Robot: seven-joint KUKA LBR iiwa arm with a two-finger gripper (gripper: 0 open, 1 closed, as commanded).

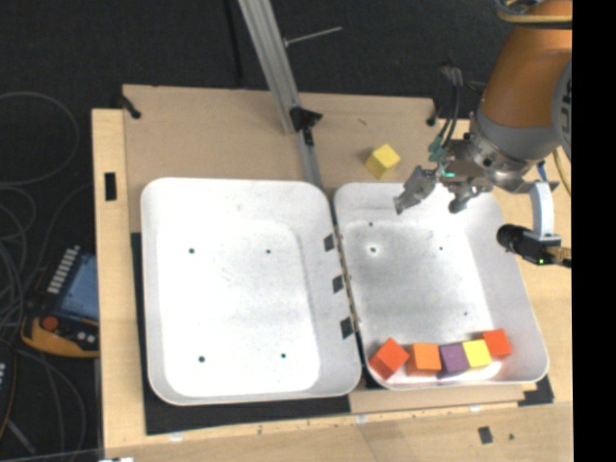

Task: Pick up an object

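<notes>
Blocks nearest the lens: 5 in a row along the near wall of the right bin — orange-red block, orange block, purple block, yellow block, red-orange block, all touching or nearly so. Now from me outward: end effector hangs over the bin's far edge, fingers spread apart, nothing between them. Yellow cube sits just beyond on the desk, outside both bins. Left bin next door. Targets are well apart from me, across the bin. Risks, my read: row is packed tight, so fingers likely land on neighbours or jam between block and wall; a close could grab nothing.
</notes>
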